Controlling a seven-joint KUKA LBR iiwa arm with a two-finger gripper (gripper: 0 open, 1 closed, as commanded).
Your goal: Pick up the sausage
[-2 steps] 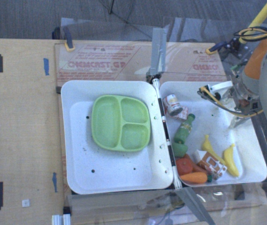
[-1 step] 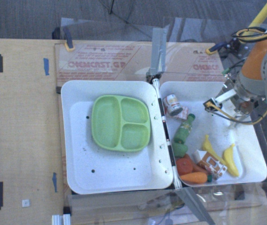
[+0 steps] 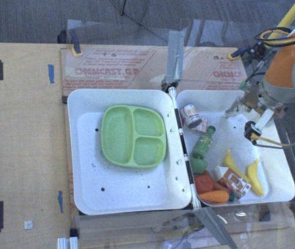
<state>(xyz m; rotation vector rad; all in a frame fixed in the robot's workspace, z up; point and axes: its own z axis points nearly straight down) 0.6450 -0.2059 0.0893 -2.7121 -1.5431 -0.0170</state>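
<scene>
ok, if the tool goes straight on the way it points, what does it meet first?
Likely bare floor of the bin under it, near the far corner. The tool seems aimed down there; the can and green bottle lie off to one side. Depth unclear.

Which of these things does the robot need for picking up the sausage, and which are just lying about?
For the job: hand; right bin; orange-red long piece, possibly the sausage, though I cannot tell.

Lying about: green plate; left bin; can; green bottle; bananas; small box.
</scene>
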